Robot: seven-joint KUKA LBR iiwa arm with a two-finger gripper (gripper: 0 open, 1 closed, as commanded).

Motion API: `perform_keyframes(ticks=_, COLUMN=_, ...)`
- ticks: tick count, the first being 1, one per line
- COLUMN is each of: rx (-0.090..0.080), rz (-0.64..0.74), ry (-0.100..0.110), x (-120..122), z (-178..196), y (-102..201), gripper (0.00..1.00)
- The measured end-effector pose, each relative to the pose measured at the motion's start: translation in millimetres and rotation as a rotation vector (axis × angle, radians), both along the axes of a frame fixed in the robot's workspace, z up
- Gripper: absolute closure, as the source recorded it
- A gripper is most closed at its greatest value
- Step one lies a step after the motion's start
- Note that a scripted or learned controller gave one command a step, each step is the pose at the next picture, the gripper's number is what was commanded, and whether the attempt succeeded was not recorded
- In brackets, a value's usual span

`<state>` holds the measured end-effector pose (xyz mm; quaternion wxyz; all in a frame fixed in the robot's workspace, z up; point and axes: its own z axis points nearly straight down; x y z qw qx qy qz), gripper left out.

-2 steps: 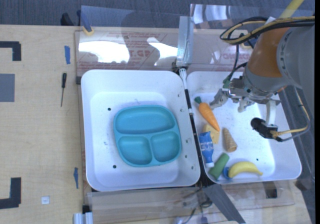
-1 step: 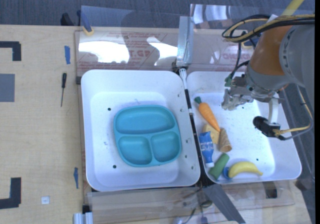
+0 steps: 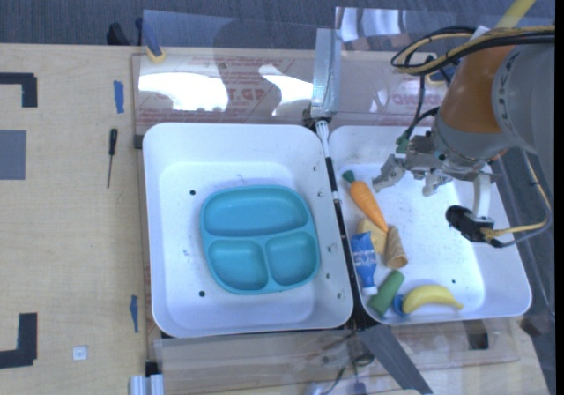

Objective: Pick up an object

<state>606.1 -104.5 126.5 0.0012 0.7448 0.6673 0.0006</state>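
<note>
Tool [image 3: 407, 175] is hanging open w/ nothing in it, over the right bin [image 3: 507, 292]. Carrot [image 3: 366, 202] is lying just left of it. Next, I think: go down & close on carrot.

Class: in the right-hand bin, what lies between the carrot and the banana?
In the camera view, between the carrot and the banana lie a tan cone-like piece and a green cylinder.

teal tray [image 3: 259, 237], orange carrot [image 3: 367, 204], yellow banana [image 3: 429, 298], white bins [image 3: 167, 155]
</note>
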Motion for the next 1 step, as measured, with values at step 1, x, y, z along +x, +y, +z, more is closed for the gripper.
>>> perform_keyframes(ticks=1, rx=-0.01, rz=0.235, ry=-0.032, x=-1.7, z=-24.0, y=9.5, gripper=0.0)
